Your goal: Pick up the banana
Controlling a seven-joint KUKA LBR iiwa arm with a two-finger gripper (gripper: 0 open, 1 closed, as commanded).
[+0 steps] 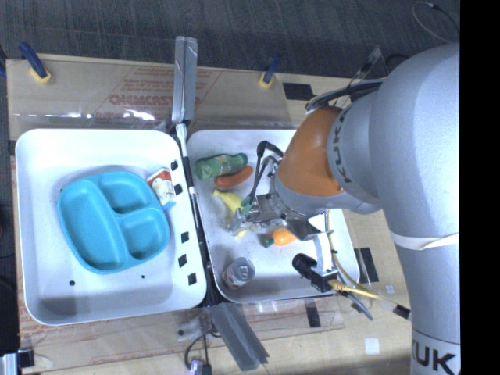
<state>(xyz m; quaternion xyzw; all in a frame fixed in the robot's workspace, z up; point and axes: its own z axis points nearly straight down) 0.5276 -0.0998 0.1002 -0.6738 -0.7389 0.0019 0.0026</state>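
Robot arm reaching into the right of 2 white bins

The gripper (pixel 251 209) sits over the banana (pixel 230 201) in the right bin (pixel 269 289); whether it grasps is unclear. A blue tray (pixel 113 219) fills the left bin (pixel 47 155)

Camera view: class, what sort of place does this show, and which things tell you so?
Probably a robotics lab test bench: a grey robot arm reaches over two white bins, clamps pin a cardboard sheet down, and toy food like a banana lies about.

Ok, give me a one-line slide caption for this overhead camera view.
KUKA arm's gripper lowered over the banana in the cluttered right bin; blue tray in the left bin.
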